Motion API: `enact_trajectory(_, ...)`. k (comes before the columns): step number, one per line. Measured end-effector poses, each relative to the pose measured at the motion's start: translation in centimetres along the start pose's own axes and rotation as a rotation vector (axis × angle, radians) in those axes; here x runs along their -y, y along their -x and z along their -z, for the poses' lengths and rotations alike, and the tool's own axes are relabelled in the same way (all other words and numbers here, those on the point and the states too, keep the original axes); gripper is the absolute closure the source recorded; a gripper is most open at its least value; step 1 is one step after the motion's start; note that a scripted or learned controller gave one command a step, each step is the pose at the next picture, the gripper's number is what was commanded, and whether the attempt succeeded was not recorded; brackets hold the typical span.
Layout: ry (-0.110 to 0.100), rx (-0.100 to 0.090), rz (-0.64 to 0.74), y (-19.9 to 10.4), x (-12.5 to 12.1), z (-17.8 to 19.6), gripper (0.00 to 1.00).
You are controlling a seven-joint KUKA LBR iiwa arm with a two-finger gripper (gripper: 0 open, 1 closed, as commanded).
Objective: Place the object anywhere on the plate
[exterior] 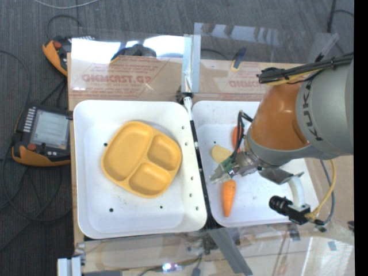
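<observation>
Metal fingers [221,174] beside tapered carrot [228,196]

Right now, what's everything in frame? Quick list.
plate: 1, yellow, three compartments, left bin
left bin: 1, white
right bin: 1, white
carrot: 1, orange, right bin, below the gripper
pale yellow item: 1, right bin, near its left wall
reddish item: 1, right bin, partly hidden by the arm
pendant: 1, orange and black, floor at left
arm: 1, grey with orange band
gripper: 1, over right bin

Bench [132,76] bearing two white bins [86,211]
</observation>
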State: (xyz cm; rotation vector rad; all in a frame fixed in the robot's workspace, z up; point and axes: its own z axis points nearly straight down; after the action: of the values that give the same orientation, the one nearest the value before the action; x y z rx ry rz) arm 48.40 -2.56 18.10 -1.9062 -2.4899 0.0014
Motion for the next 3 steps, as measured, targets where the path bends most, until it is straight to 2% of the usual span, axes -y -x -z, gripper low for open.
enact_trajectory(1, -0.002, 0.006, -0.101, -5.7, -6.3, 3.8, 1.0)
enact_trajectory(2, -0.004, 0.006, -0.177, -15.3, -9.3, 2.2, 1.0)
enact_trajectory(3, -0.002, 0.01, -0.41, -8.7, -14.1, 2.2, 1.0)
